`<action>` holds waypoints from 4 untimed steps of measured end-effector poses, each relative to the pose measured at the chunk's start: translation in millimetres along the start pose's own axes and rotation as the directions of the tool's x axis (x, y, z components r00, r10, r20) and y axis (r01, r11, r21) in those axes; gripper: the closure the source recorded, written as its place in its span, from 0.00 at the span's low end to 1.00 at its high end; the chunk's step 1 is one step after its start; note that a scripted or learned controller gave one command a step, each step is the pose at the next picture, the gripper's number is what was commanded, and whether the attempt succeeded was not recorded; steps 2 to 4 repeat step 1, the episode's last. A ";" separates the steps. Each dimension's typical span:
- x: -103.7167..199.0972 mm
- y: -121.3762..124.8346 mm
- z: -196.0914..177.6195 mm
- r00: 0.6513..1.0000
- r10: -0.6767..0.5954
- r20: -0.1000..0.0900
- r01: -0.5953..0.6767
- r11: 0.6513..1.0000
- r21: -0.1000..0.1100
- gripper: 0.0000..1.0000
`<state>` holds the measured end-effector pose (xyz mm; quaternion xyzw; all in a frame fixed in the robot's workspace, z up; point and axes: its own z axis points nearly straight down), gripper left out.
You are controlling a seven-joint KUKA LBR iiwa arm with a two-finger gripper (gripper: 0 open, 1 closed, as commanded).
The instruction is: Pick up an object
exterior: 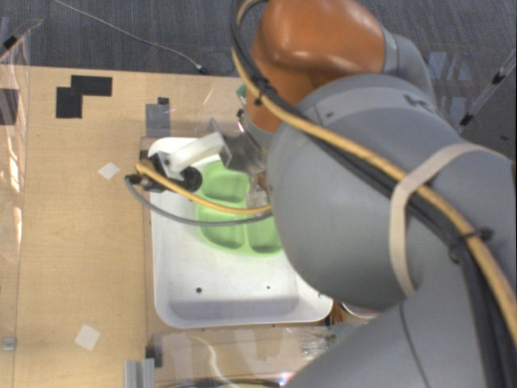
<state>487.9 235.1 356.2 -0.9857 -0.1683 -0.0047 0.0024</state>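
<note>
Gripper [245, 162] open or shut? Honestly can't tell from my feed. Grey arm [363, 200] blocks the 3 o'clock side of the white bin [226, 297]. The green tray [226, 210] sits toward the bin's 12 o'clock end, at the gripper's 6 o'clock.

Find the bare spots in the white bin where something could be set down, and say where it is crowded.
The floor of the white bin lies bare at its near end, between the green tray and the near wall. The far end is crowded: the green tray lies there with the arm over it.
</note>
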 end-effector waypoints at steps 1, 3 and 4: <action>-1.9 2.4 80.9 0.990 0.137 0.011 -0.137 0.990 -0.006 1.00; -1.9 2.4 80.9 0.990 0.137 0.011 -0.137 0.990 -0.006 1.00; -1.9 2.4 80.9 0.990 0.137 0.011 -0.137 0.990 -0.006 1.00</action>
